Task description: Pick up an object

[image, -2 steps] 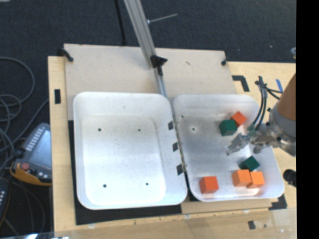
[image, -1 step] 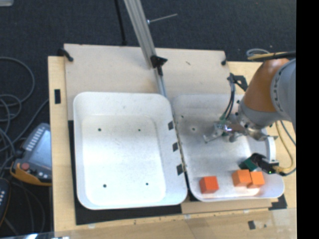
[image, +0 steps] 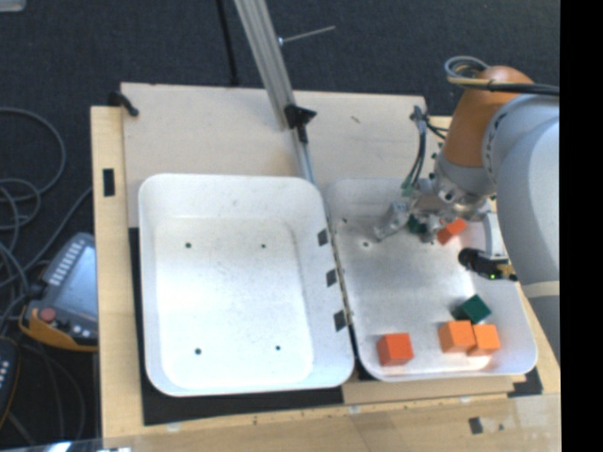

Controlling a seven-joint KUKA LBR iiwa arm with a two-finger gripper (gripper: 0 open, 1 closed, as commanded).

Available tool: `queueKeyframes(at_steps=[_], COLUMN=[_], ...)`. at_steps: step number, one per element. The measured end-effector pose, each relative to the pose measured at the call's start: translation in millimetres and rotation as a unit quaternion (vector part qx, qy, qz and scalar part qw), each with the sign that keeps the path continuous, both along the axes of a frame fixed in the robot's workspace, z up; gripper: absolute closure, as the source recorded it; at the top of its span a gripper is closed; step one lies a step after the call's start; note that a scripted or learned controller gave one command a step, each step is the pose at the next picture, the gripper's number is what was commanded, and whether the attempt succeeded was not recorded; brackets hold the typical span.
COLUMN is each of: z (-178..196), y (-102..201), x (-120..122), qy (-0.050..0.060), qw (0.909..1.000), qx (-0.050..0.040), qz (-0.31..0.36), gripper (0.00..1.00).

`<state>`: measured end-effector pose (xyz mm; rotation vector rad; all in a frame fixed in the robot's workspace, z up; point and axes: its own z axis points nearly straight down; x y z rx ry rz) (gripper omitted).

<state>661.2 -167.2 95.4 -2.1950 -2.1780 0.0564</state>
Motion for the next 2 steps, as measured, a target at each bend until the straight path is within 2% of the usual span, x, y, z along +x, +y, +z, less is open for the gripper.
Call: queueKeyframes(at_steps=[1,2], z=[-3.0,-3.0], y=[-26.3,-18.8], x=[6.1,1.5], qy=[0.011,0.001], qw=[0.9999,1.0000], qx=[0.0117,0.0002], qz=[-0.003,-0.002], gripper=[0.00,0.00])
